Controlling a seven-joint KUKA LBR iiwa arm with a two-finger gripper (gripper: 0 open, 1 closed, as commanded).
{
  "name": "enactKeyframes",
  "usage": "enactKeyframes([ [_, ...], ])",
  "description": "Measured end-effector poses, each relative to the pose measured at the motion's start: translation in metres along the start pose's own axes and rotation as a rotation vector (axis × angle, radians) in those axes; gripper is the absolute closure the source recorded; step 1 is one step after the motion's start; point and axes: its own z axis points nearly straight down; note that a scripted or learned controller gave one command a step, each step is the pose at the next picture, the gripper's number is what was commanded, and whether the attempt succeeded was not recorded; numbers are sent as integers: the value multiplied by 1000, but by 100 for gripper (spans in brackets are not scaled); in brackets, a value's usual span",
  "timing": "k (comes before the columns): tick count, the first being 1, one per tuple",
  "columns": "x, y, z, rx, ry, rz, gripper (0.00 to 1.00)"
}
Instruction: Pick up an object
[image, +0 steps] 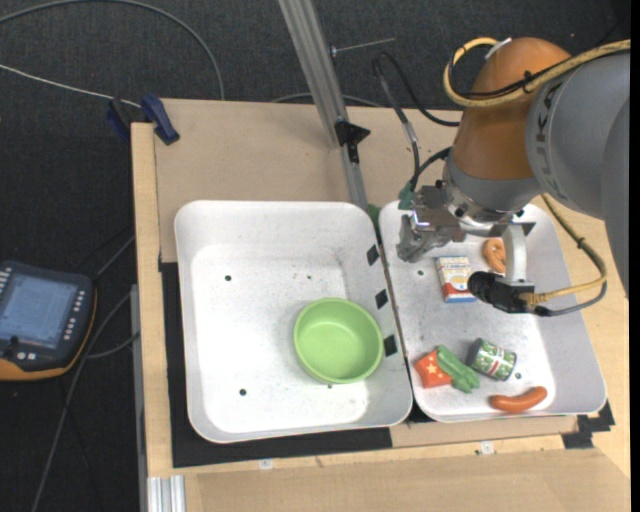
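Hovering over the upper left of the right bin (565, 370), the tool (413, 243) grips nothing I can see, jaw gap unclear, and the nearest thing, a small carton (456, 278), lies just right and below it, long axis roughly upright.

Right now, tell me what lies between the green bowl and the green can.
In the camera view, the raised rims where the two bins meet, then the red block and green vegetable toy, lie between the green bowl and green can.
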Motion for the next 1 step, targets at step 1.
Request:
enactKeyframes([
  [1,56,-1,5,1,0,-1,100],
])
